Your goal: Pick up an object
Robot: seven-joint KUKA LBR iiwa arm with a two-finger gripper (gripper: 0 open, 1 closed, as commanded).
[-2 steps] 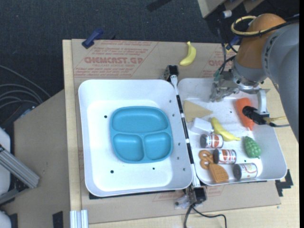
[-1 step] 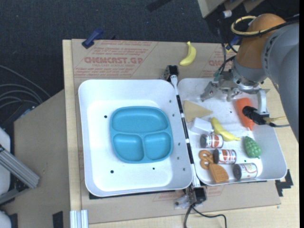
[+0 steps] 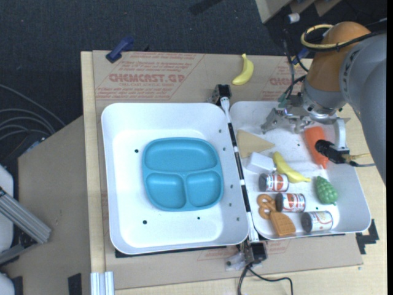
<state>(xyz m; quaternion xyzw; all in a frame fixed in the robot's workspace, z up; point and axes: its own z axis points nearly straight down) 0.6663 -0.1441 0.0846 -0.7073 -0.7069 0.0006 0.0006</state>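
Orange toy carrot (image 3: 315, 141): lay near the far right side of the right-hand shallow white bin (image 3: 356, 195), just beside and below the tool (image 3: 287, 119). Tool: hung low over the far end of that bin, under the grey arm (image 3: 362, 72) with its orange band; whether released or clenched could not be told, and nothing seen grasped.

Nearer along the bin: green bumpy toy fruit (image 3: 326, 190) below the carrot; small yellow toy banana (image 3: 288, 169) mid-bin, with a white block (image 3: 261, 161) just beside it on the left and a beige wedge (image 3: 253, 141) above that. Three small labelled cans (image 3: 293, 201) strewn toward the near end, lying on their sides; a brown pretzel shape (image 3: 265, 204) and a tan flat piece (image 3: 283, 225) beside them.

Left-hand white bin (image 3: 123, 140): held a blue divided plastic plate (image 3: 182, 172), roughly centred.

On the worktop (image 3: 153, 78) beyond the bins: a second yellow toy banana (image 3: 244, 71), well apart from the rest.
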